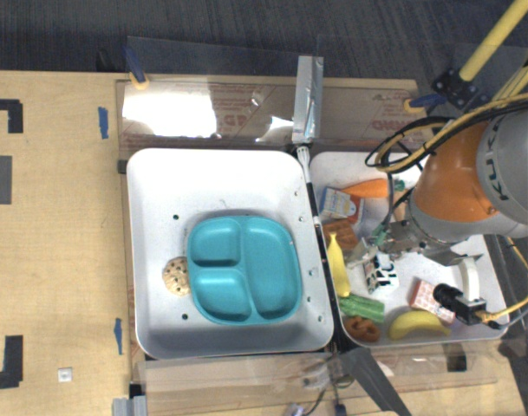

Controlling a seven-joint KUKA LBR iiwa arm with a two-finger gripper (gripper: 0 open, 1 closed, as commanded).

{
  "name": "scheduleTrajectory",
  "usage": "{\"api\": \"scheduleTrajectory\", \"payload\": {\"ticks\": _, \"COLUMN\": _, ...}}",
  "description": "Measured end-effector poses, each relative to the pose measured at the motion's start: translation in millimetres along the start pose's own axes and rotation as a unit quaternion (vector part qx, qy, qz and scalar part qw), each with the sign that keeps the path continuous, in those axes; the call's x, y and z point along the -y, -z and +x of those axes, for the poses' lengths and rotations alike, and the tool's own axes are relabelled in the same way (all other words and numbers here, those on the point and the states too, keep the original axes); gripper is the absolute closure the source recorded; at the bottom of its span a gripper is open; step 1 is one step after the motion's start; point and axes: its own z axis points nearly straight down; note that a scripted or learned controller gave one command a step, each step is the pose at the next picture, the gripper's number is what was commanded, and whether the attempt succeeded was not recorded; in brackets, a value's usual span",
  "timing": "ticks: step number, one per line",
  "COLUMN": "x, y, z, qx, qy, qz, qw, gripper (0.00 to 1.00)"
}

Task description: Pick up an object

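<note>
Clutter in the right bin [493, 332] lies at seven o'clock from the pincer [381, 251], whose opening I cannot tell.

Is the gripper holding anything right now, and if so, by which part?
Cannot be told. The gripper is down among the items in the right bin, and the arm hides its tips.

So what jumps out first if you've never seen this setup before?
Probably the teal divided plate in the middle of the left bin, with a speckled cookie touching its left side. Then the grey arm with the orange band, reaching from the right over the right bin, which is crowded with toy food, including a yellow banana.
</note>
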Motion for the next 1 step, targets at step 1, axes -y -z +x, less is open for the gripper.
{"api": "scheduleTrajectory", "payload": {"ticks": 1, "x": -1.5, "y": 10.8, "z": 0.1, "qx": 0.000, "qy": 0.000, "qz": -0.002, "qw": 1.0000, "gripper": 1.00}}
